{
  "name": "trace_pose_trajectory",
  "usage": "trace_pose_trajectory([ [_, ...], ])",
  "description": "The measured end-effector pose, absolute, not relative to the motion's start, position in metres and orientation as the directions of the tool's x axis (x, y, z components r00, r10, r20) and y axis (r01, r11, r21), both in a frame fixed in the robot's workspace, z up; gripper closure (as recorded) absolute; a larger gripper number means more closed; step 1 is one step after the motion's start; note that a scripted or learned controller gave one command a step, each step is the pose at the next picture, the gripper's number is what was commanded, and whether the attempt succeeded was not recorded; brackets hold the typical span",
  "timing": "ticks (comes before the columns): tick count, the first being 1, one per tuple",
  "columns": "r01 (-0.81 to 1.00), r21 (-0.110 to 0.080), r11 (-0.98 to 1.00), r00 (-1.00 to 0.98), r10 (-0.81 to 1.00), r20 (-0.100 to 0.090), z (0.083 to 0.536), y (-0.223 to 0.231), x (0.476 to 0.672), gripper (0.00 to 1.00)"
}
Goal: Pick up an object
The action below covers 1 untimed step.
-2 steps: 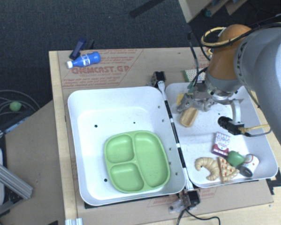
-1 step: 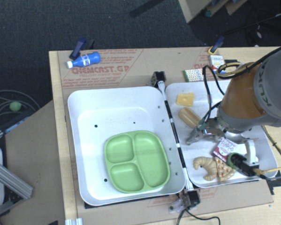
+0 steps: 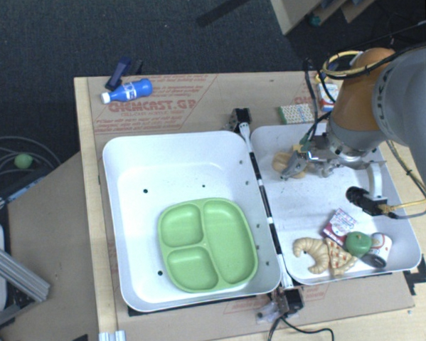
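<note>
Nearest me, hard against the near rim of the right white bin [image 3: 300, 208], a tan plastic croissant [image 3: 311, 251] touches an orange toy pizza slice [image 3: 336, 257]. A round green ball [image 3: 358, 242] and a red-and-white packet [image 3: 339, 224] crowd in just behind them. The thing I take as the target is a small tan lumpy toy [image 3: 282, 161] at the far left of that bin, close to the divider between the bins. The gripper [image 3: 303, 165] sits right beside it on the right; I cannot tell from here whether it is open or closed, or whether it has the toy. Between toy and near cluster the white floor is bare, open room. In the left white bin [image 3: 120, 164] a pale green divided plastic plate [image 3: 206, 243] lies flat toward the near rim. A blue-and-white bottle [image 3: 127, 91] lies on the bench beyond the bins.
</note>
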State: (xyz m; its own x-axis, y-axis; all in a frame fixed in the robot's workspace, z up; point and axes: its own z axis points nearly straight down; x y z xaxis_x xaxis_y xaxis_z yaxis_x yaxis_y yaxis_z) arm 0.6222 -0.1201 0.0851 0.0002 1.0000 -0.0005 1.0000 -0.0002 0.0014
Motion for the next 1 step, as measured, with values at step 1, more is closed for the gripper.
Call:
trace_pose_trajectory([
  [1,1.0,0.002,0.001,-0.001,1.0,0.0,0.0849,-0.1169,0.6481,0.0],
])
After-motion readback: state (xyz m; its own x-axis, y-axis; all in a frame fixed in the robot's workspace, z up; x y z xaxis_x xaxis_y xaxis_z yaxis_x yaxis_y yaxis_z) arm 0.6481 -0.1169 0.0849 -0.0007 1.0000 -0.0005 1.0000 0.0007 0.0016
